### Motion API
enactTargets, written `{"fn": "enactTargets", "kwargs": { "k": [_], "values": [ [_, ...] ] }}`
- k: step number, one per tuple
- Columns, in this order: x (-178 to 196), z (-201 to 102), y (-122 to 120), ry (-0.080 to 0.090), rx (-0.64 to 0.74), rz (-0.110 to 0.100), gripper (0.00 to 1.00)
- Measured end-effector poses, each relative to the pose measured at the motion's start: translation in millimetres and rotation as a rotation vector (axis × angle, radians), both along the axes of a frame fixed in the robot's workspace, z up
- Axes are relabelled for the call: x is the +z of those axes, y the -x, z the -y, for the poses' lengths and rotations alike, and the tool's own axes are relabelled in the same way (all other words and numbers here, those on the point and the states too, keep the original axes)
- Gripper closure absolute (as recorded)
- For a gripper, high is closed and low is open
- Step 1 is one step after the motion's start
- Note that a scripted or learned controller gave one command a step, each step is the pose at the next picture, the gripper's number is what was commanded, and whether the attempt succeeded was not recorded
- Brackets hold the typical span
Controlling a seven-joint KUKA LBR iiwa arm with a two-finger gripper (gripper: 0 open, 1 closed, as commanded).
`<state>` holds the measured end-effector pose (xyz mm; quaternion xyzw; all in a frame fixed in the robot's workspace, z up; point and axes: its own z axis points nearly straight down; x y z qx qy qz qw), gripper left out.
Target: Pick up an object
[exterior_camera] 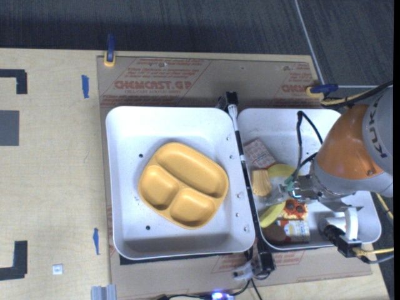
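End effector (294, 195) over cluttered right bin (275, 119); yellow tray (182, 184) in left bin (125, 167).

red "CHEMCAST GP" print on brown board (153, 83), "KU" on arm (382, 130)

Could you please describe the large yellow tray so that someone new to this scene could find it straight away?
Start at the left bin, the one away from the arm. The yellow tray lies near its middle, tilted, with one long compartment and two smaller ones. It is far larger than the small items heaped in the right bin.
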<state>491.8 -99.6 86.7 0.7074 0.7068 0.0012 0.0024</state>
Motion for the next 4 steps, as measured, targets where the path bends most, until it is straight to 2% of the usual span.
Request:
{"fn": "enactTargets", "kwargs": {
  "k": [1, 2, 3, 4],
  "values": [
    [11.0, 1.2, -2.2, 0.004, -0.001, 0.008, 1.0],
    [11.0, 1.1, -2.1, 0.004, -0.001, 0.008, 0.0],
    [0.2, -0.3, 10.2, 0.003, -0.002, 0.003, 0.0],
    [10.3, -0.8, 8.7, 0.003, -0.001, 0.007, 1.0]
  ]
}}
